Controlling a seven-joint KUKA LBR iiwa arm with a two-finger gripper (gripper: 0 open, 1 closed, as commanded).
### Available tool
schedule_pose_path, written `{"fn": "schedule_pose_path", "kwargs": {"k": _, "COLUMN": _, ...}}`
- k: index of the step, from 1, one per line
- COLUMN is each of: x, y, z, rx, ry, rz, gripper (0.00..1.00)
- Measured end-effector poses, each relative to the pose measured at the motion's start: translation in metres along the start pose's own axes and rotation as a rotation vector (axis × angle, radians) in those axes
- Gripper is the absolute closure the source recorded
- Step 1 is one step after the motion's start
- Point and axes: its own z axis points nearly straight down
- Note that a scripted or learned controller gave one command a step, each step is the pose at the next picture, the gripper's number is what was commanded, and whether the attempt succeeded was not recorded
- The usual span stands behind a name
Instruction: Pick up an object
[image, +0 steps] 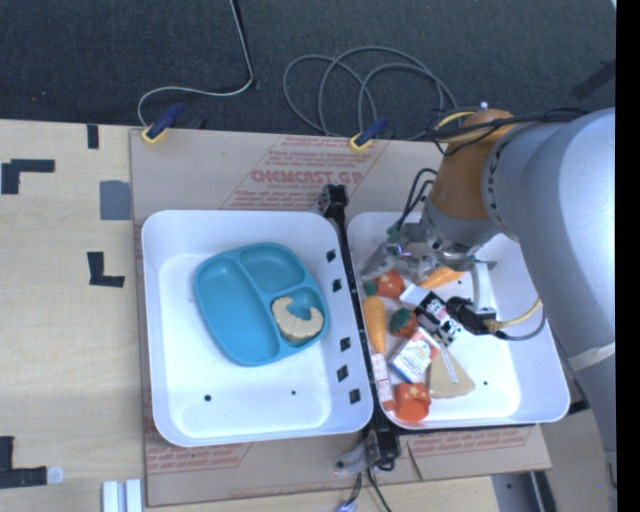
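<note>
Sitting low over the right bin (530, 400) pile, gripper (405, 262) state was unreadable; centring on one item, say carrot (373, 325), looked wise.

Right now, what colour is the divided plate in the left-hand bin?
The plate is light blue, seen best in the camera view.

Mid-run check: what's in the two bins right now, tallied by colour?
Blue: 1, plate
Tan: 2, bread piece, wedge
Orange: 2, carrot, upper orange piece
Red: 2, tomato, red piece
Green: 1, green piece
White: 1, packet
Total: 9 that I can make out in the heap.
</note>
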Motion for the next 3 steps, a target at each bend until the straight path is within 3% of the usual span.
{"fn": "schedule_pose_path", "kwargs": {"k": 1, "x": 0.0012, "y": -0.0221, "z": -0.0005, "rx": -0.003, "ry": -0.001, "rz": 0.000, "gripper": 0.00}}
{"fn": "schedule_pose_path", "kwargs": {"k": 2, "x": 0.0009, "y": -0.0219, "z": -0.0103, "rx": -0.003, "ry": -0.001, "rz": 0.000, "gripper": 1.00}}
{"fn": "schedule_pose_path", "kwargs": {"k": 3, "x": 0.0009, "y": -0.0221, "z": -0.0100, "rx": -0.002, "ry": -0.001, "rz": 0.000, "gripper": 0.00}}
